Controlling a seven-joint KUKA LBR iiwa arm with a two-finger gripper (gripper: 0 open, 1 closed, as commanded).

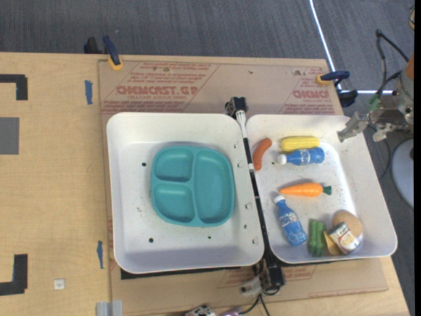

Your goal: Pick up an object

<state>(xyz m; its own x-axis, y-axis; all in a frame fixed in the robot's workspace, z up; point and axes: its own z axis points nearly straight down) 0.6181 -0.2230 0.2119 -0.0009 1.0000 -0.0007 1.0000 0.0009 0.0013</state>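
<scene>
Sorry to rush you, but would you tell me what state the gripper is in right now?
Gripper: at the right bin's far right edge, holding nothing visible; open or closed cannot be told.

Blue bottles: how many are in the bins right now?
2. One blue bottle lies on its side just below the corn in the right bin; the other bottle lies slantwise under the carrot.

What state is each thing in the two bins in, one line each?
Teal tray: flat in left bin.
Sausage: lying in right bin by the divider.
Corn: lying on its side.
Upper bottle: on its side, below the corn.
Carrot: lying flat.
Lower bottle: lying down.
Can: tipped in the corner.
</scene>
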